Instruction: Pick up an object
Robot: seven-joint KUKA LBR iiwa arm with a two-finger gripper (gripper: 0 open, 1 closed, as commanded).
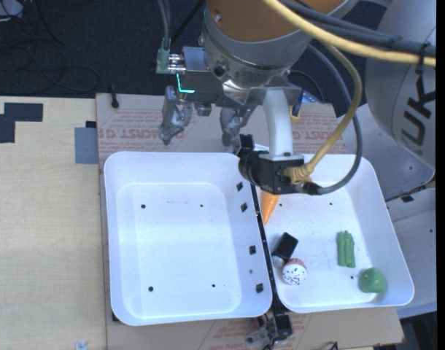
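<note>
The gripper [203, 128] hangs with its 2 fingers spread apart, grasping nothing, past the far rim of the left bin [120, 168]. The orange carrot [269, 204] lies right and nearer, in the right bin [387, 217].

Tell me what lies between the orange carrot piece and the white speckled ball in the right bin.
In the camera view, a small black block lies between the carrot piece and the speckled ball.

The arm [281, 20] is running off the top edge, while a black fitting [270, 170] on it is covering the upper end of an orange object [269, 204] lying just below.
</note>
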